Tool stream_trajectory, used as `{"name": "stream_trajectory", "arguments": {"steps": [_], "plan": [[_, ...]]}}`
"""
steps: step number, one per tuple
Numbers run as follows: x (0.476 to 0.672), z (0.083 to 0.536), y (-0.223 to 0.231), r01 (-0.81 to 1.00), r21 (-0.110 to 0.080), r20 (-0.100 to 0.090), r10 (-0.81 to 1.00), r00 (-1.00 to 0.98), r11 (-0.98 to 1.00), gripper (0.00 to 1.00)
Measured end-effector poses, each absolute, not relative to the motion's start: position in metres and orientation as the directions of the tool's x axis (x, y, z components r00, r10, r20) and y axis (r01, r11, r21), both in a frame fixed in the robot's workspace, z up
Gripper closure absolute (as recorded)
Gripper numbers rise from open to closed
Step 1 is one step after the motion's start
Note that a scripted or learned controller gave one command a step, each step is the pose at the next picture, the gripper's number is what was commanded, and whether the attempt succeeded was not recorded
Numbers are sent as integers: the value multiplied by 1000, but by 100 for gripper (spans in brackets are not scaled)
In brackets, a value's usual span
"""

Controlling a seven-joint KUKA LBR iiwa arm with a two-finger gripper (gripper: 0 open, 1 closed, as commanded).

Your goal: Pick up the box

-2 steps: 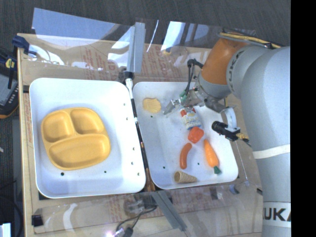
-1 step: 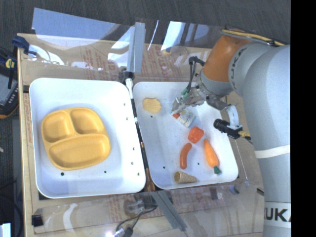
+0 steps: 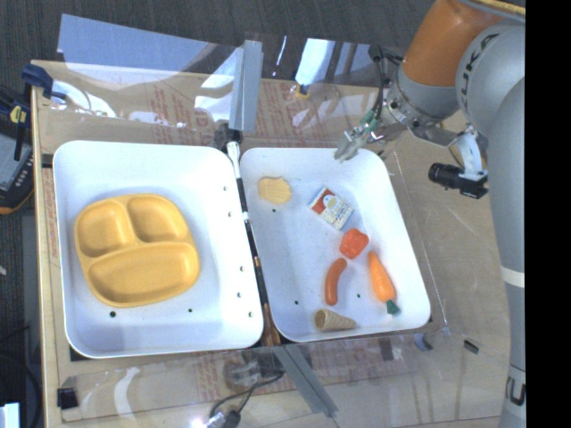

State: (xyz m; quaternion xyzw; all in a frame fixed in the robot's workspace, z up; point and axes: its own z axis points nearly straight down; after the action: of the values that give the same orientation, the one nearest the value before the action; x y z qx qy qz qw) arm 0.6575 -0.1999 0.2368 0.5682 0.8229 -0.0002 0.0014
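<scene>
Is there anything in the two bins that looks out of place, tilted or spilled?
Nothing looks spilled or damaged. The box lies flat but turned at an angle to the right bin's walls, close to the orange block. The yellow tray sits slightly skewed in the left bin. The tool hangs over the right bin's far edge.

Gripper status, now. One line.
Gripper: over the right bin's far rim, holding nothing; open or shut cannot be told. The box lies in that bin, untouched.

arm [image 3: 500, 105] cut off at right edge, box [image 3: 332, 209] label unreadable
</scene>
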Motion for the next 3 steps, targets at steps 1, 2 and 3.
{"name": "stream_trajectory", "arguments": {"steps": [1,2,3], "plan": [[657,236,-200,935,0,-2,935,-354,354,0],[654,94,-209,882,2,-2,882,-471,471,0],[633,92,-210,927,-4,2,927,-374,374,0]]}}
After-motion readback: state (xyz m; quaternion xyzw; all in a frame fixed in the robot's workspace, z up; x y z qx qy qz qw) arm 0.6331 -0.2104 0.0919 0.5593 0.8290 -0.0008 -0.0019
